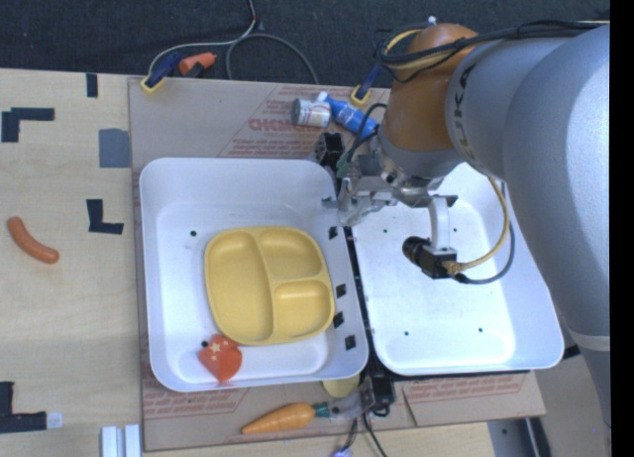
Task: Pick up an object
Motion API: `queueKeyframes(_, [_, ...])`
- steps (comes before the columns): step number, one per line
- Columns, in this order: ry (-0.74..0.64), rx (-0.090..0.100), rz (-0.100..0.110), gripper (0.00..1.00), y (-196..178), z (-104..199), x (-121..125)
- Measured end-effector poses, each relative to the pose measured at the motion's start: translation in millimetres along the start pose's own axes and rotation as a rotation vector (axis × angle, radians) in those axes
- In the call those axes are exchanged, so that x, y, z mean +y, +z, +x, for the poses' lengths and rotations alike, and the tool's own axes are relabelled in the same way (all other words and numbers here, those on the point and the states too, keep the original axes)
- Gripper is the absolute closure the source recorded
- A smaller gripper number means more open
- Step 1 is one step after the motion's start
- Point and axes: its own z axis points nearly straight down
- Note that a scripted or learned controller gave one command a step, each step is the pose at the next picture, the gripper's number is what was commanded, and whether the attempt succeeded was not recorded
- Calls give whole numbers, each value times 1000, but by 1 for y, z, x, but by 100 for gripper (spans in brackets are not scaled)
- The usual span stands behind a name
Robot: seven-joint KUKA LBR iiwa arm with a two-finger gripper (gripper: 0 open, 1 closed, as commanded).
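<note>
Gripper (359, 202) over bin divider, yellow plate (268, 284) lengthwise top-to-bottom

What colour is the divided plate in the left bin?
Yellow. The divided plate shows best in the camera view, lying in the left bin.

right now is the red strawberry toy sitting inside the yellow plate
No, the strawberry toy lies on the left bin floor, just outside the yellow plate.

Glossy white plastic bins (163, 247), matt yellow plate (267, 282) — smooth plastic
</note>
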Motion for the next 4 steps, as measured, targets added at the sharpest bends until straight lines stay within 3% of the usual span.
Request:
queueKeyframes(1, [-6, 3, -4, 100, -4, 97, -18])
queueKeyframes(2, [-10, 5, -8, 100, -27, 219, -12])
queueKeyframes(3, [3, 0, -11, 100, 75, 190, 2])
queueKeyframes(4, [7, 1, -9, 100, 93, 145, 15])
